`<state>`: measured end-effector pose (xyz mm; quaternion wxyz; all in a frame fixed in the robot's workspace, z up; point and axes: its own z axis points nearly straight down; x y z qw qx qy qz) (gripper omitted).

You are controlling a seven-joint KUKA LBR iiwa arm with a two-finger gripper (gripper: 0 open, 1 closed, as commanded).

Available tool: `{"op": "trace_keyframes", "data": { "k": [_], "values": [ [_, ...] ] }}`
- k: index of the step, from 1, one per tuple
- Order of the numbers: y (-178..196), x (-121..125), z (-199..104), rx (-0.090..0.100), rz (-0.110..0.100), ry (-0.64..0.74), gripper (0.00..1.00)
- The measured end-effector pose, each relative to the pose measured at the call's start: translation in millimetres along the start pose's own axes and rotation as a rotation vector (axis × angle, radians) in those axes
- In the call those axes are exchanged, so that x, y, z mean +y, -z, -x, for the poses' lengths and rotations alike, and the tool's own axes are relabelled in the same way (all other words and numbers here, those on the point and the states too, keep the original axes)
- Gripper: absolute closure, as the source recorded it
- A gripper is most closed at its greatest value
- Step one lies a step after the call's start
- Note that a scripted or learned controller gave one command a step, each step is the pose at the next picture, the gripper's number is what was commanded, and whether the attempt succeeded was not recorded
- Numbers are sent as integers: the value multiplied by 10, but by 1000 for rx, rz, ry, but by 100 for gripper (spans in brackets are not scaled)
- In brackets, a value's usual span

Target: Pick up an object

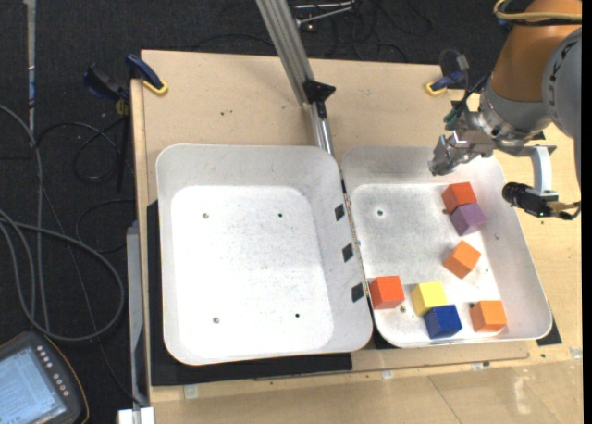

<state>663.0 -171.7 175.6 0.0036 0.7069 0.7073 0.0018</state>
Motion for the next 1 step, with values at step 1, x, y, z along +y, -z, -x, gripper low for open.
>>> {"op": "trace_keyframes", "data": {
  "k": [1],
  "values": [
    [473,-24,56,0,0,0,100]
  ]
}}
